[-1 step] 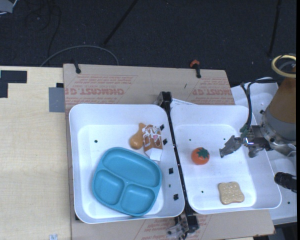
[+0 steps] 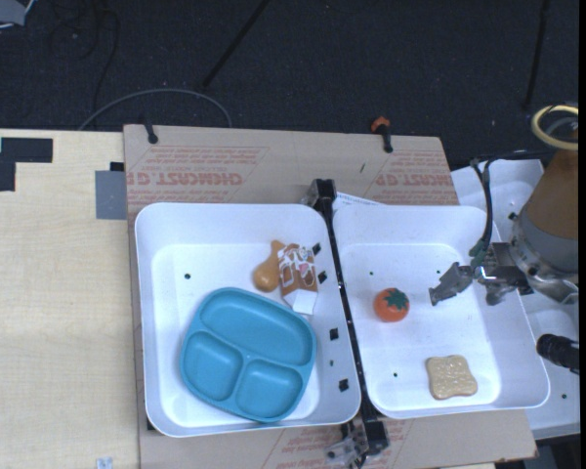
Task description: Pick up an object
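Tomato, small, round, orange-red with a green stalk cap (image 2: pixel 392 304), lies on the floor of the right-hand shallow white bin (image 2: pixel 508 225), a little toward 10 o'clock of that bin's centre. I see the pincer (image 2: pixel 472 283) at 3 o'clock of it, near but apart, above the bin's right half. One dark finger (image 2: pixel 449 285) points toward 9 o'clock; I cannot tell whether the pincer is open or closed, and I see nothing between its fingers. Tan toast-shaped square piece (image 2: pixel 452 377) sits at 5 o'clock of the tomato, well apart. In the left-hand white bin (image 2: pixel 161 225) lies a blue three-compartment plastic tray (image 2: pixel 248 354); at its 12 o'clock a brown-and-white gingerbread-like figure (image 2: pixel 289 268) rests, by the divider. Both bins stand on cardboard sheet (image 2: pixel 273 169) on the bench (image 2: pixel 49 311).
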`<state>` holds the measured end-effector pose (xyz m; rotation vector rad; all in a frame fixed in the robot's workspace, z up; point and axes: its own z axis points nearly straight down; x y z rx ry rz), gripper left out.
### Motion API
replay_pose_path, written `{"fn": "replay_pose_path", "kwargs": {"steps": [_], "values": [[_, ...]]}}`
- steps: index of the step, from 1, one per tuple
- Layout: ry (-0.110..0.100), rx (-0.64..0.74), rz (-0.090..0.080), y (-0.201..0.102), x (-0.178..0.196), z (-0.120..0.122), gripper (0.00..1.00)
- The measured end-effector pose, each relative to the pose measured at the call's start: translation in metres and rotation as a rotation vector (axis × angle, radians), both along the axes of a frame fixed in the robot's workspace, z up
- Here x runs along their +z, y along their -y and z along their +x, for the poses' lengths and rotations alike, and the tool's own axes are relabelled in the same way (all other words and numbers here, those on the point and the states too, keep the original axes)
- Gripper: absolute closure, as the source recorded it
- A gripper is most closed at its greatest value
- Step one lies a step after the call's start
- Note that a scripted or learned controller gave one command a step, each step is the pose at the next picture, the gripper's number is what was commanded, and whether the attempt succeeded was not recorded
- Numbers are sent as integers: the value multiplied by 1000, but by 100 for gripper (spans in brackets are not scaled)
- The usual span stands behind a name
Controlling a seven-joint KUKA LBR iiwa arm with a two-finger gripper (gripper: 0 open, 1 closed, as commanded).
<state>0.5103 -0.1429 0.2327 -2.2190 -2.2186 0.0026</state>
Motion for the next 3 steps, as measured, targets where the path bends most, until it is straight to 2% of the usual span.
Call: {"fn": "replay_pose_path", "kwargs": {"steps": [1,3], "values": [[-4,0,1,0,-63,3,0],[-1,-1,0,-5,-147,-3,0]]}}
